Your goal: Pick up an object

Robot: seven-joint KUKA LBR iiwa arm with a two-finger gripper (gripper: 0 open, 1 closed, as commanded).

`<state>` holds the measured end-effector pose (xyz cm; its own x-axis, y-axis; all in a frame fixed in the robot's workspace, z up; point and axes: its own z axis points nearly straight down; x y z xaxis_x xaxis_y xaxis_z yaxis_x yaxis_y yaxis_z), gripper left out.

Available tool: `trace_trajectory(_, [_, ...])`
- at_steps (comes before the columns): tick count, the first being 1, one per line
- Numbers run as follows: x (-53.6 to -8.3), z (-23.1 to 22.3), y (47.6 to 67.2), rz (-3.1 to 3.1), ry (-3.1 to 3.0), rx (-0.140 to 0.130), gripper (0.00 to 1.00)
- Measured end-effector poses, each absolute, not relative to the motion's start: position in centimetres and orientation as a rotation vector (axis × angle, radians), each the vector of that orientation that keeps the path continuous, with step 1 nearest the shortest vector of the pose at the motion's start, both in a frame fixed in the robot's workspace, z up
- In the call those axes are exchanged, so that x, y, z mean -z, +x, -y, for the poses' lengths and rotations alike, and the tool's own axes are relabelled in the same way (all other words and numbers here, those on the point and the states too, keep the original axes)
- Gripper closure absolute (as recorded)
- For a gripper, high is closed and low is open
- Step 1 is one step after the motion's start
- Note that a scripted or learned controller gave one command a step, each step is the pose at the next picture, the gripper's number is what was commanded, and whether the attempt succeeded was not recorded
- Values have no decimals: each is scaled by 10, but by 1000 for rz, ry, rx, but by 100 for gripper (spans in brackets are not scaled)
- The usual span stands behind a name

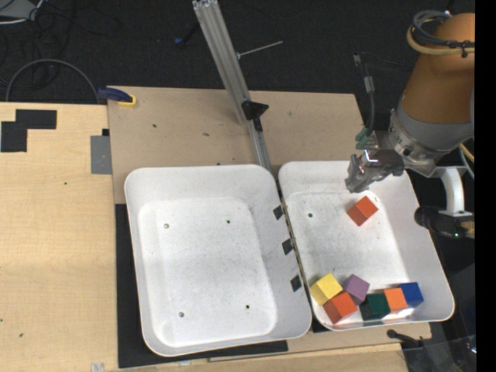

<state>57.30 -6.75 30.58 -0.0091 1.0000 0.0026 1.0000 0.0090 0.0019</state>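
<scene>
An orange-red cube (362,210) lies tilted in the upper part of the right bin (310,178). My gripper (361,175) hangs just above and behind it, under the orange-banded wrist. Whether it touches the cube I cannot tell. Several more cubes cluster at that bin's near corner: yellow (327,287), purple (357,287), red (339,307), dark green (375,306), orange (396,297) and blue (411,293).
The left bin (136,188) sits beside the right one, joined by black clips (287,246). An aluminium post (229,60) slants up from the bins' far edge. Bare wooden bench lies to the left.
</scene>
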Motion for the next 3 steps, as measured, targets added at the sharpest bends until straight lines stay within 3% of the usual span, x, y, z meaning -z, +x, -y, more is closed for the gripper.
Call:
trace_trajectory(2, [-323,71,571,2238,-2200,-9,100])
trace_trajectory(3, [-318,101,575,2218,-2224,-5,100])
